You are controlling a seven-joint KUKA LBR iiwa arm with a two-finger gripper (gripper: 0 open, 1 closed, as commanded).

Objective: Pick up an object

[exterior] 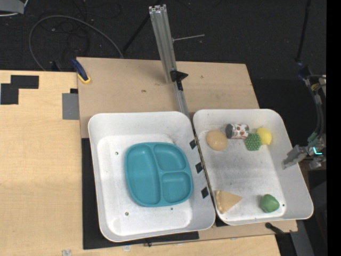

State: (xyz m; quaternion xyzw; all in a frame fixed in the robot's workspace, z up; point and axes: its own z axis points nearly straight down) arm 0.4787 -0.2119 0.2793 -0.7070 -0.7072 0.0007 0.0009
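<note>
Pincer (294, 157) at right bin's (242, 193) edge, grip state unclear, green ball (269, 202), teal tray (158, 173) in left bin (106, 159)

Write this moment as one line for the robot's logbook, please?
gripper: at right bin's right rim, holding nothing | right bin: six small things untouched | left bin: teal tray
</note>
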